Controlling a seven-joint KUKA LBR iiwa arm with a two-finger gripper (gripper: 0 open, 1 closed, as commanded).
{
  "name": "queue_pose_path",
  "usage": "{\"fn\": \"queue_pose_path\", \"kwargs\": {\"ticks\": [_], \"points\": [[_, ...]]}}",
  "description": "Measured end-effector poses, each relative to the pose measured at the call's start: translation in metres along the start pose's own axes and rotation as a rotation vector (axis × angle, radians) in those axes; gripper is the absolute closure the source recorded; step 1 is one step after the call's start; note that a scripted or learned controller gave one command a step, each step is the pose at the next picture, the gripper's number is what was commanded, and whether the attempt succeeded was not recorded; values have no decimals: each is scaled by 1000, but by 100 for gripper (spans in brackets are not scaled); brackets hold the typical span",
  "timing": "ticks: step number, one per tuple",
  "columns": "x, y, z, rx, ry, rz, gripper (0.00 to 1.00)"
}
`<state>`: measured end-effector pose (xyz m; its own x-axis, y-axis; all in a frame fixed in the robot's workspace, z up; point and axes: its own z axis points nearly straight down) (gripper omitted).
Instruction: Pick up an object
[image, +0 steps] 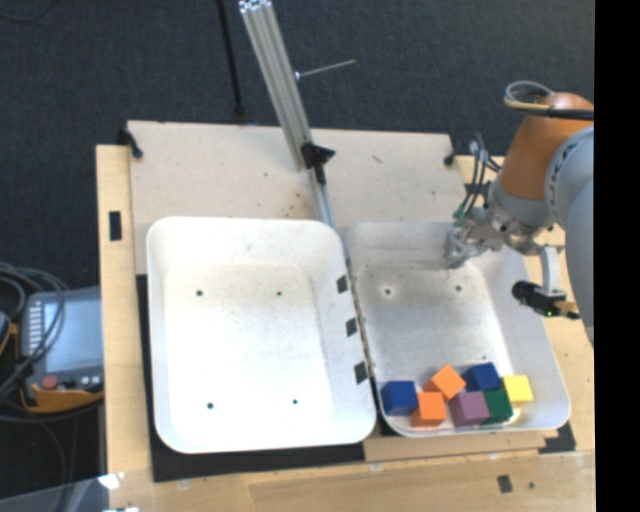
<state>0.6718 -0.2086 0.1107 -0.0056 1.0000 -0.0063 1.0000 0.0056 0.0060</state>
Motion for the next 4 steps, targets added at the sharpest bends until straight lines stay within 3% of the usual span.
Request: {"fn": "queue_pose_path", "kwargs": {"ticks": [3, 4], "points": [[0, 8, -163, -2, 4, -2, 100], [45, -5, -169, 5, 6, 0, 100]]}}
